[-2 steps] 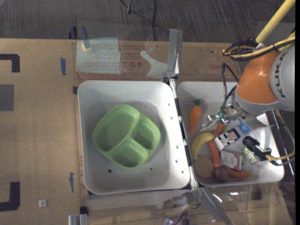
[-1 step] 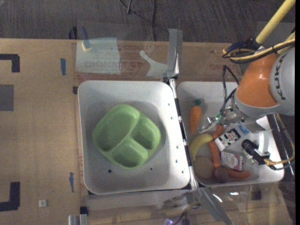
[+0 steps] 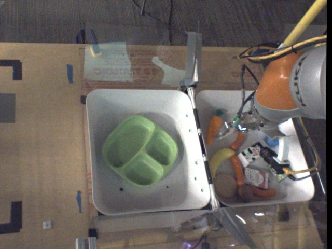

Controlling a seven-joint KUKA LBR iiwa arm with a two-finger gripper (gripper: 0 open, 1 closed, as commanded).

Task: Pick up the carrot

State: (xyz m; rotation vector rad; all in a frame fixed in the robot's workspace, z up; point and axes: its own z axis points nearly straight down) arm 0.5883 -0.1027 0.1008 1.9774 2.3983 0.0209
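Gripper [image 3: 232, 130], carrot [image 3: 213, 129] just left

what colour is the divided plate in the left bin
Light green, seen plainly in the camera view: the divided plate lies in the left bin.

Arm [image 3: 303, 82]: bulky rounded grey casing with a wide orange band [image 3: 277, 90] above the wrist, dark KUKA lettering on the grey shell. Thin black and yellow cables [image 3: 262, 50] loop along its top side. End effector [image 3: 236, 126]: small, metallic grey, dark wires running down to it.
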